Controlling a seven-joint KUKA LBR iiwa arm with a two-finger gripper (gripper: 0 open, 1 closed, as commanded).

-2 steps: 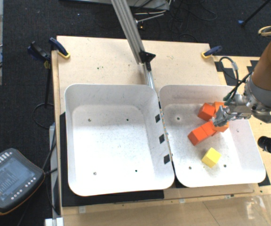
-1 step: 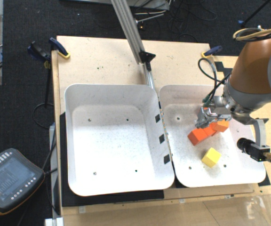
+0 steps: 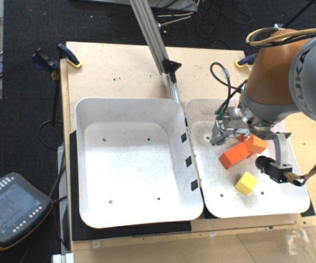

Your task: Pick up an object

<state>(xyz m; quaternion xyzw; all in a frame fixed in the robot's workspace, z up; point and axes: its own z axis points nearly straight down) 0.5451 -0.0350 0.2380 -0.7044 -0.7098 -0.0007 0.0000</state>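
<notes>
My gripper hangs low over the right bin, near its left side, with its metal fingers pointing down toward the bin floor. Just to its right lies an orange block, long and angled, with its upper end under the wrist. A small yellow cube rests further toward the front of the same bin. Nothing shows between the fingers, and the orange block lies beside them, not in them.
The left bin sits beside the right one, sharing a divider with black clips. A slanted metal pole runs from the top down to the bins' rear junction. Clamps sit at the bench's back corners.
</notes>
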